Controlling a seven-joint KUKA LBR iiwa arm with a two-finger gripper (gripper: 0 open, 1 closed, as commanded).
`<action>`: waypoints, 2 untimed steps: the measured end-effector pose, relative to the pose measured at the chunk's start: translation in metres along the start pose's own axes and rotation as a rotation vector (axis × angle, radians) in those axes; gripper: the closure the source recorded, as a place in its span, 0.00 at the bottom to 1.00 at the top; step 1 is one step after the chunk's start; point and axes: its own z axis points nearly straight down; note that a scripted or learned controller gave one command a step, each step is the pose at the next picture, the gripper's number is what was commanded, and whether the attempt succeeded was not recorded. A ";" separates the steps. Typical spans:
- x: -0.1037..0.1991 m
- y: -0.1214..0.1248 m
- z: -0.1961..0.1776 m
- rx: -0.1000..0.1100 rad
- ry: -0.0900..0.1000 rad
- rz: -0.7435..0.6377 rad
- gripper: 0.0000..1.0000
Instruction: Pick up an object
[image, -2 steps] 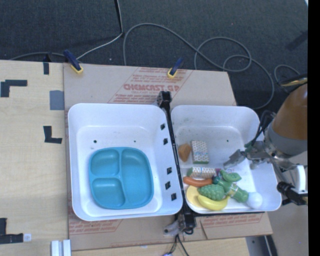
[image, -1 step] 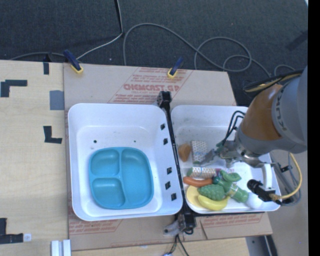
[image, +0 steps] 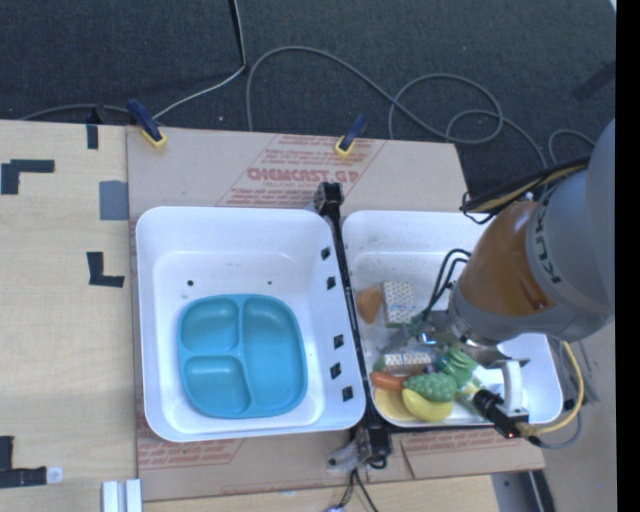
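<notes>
Arm (image: 530, 270) reaching in from the right over the right bin (image: 400, 232). Gripper (image: 435, 345) low among a pile of toys at that bin's near side: carrot (image: 392, 380), banana (image: 425, 405), green bumpy piece (image: 432, 385), orange lump (image: 370, 303) and patterned packet (image: 399, 297) further back. Cannot tell the fingers' state. Left of that bin, left bin (image: 160, 300) holding a blue tray (image: 243, 355).

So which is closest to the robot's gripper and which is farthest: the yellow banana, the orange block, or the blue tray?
From the gripper, low in the right bin:
1. Yellow banana, just below it at the right bin's front edge.
2. Orange block, up and to the left, near the divider.
3. Blue tray, far left, in the other bin.
</notes>
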 end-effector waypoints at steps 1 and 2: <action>-0.006 0.050 0.001 0.003 0.002 -0.001 0.00; -0.023 0.023 0.000 0.000 0.001 -0.001 0.00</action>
